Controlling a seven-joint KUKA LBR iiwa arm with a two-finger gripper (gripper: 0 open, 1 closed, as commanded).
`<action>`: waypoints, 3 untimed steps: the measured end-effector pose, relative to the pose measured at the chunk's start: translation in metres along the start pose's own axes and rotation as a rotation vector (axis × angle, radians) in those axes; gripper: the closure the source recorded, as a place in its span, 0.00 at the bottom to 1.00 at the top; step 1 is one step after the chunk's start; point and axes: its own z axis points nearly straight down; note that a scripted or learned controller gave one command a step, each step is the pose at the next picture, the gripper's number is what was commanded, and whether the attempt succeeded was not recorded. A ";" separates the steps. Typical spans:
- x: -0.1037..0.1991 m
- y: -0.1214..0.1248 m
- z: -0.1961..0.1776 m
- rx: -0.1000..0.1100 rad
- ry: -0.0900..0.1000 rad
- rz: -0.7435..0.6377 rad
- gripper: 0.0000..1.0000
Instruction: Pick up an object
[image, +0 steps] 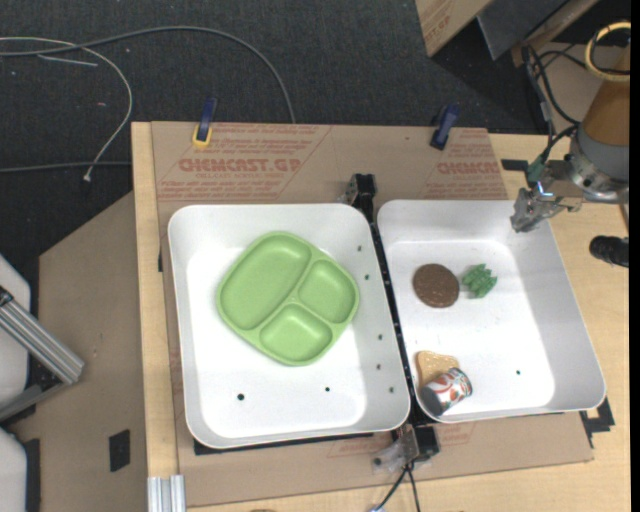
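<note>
You're at the approach step: gripper (527, 212) hangs over the far right corner of the right bin (560, 330), nothing seen in it, and I can't tell its opening at this size. Candidates sit in that bin: brown disc (436, 285) and green piece (480, 281) mid-bin, can (447, 388) at the near left corner. Next move needs a traverse left and descent; the can's partly cut by the bin rim.
</note>
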 end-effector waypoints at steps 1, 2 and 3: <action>0.000 0.001 -0.015 0.003 0.001 0.000 1.00; 0.049 -0.006 -0.029 0.007 0.005 -0.004 1.00; 0.096 -0.021 -0.038 0.007 0.005 -0.004 1.00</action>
